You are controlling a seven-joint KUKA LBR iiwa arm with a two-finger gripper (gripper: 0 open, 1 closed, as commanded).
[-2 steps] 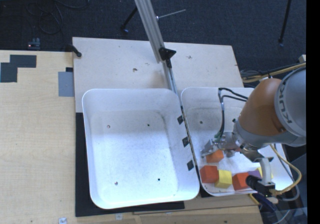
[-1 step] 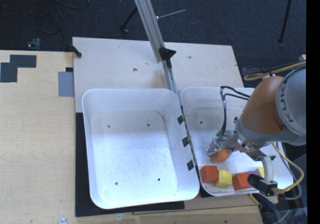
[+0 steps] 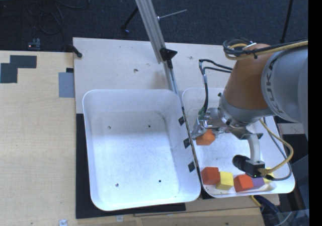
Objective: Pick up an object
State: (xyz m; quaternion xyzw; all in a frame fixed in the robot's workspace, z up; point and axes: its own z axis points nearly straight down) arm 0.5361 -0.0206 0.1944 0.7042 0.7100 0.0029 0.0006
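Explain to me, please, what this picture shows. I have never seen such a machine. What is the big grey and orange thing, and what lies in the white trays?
The camera looks down from above the bench. The grey and orange thing is a robot arm reaching in from the right. Its gripper hangs low over the right bin, close to an orange object; whether it grips it is unclear. Near that bin's front edge lie a red block, a yellow block, an orange block and a purple piece. The left bin stands beside.

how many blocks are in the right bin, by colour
orange rounded piece, by the gripper: 1
red-orange cubes: 2
yellow block: 1
purple block, partly hidden: 1
total: 5, all in the right bin
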